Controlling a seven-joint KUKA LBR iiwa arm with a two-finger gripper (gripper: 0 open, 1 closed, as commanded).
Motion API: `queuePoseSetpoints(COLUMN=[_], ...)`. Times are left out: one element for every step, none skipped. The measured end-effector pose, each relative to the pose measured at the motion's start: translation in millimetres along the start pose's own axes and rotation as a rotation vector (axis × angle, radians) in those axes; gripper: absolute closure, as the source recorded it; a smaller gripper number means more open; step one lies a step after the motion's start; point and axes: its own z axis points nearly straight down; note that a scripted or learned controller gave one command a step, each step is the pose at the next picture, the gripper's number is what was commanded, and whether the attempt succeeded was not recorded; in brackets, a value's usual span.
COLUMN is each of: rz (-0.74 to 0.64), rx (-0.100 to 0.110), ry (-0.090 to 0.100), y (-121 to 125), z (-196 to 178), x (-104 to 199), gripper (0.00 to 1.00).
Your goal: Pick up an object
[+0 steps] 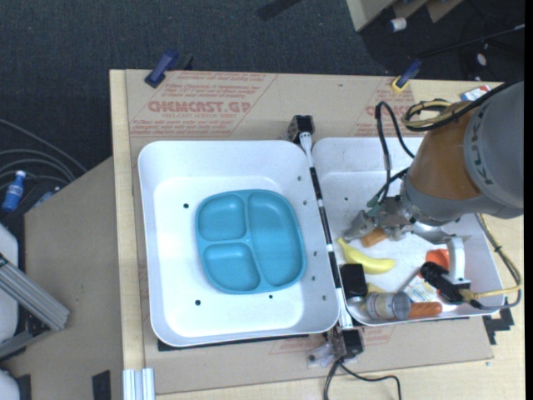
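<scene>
From my seat I see the arm [450, 165] reaching in from the right and bending down into the right bin [350, 152], which makes sense, since all the loose things lie there. The gripper [376, 222] sits low over that bin's left half, and I cannot tell from this slant whether it is open or closed, because the wrist and its cables cover much of it. Nothing shows clearly held in it, so I judge the pick not yet made. Just under its tip lies a small orange piece [375, 238], touching or nearly touching the metal; I take that as the likely target. A banana [371, 262] lies just beside it, toward the near wall, and a black block [354, 280] rests against the bin's left wall below that. A bottle [387, 307] lies on its side along the near edge. These things crowd the near left corner, so a descent there risks nudging the banana or pinching two things at once; the walls also leave little room for a sideways approach, which I think is why the wrist comes in steeply from above. The left bin [166, 173] holds a blue divided plate [250, 240], lying flat, well apart from the gripper.
</scene>
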Motion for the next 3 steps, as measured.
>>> queuePoseSetpoints(rz=[0.002, 0.001, 0.002], rx=[-0.001, 0.0, 0.0], ry=[-0.001, 0.0, -0.001], y=[0, -43, -63], z=[-10, -100, -177], x=[-1, 60, 72], gripper=[1.0, 1.0, 1.0])
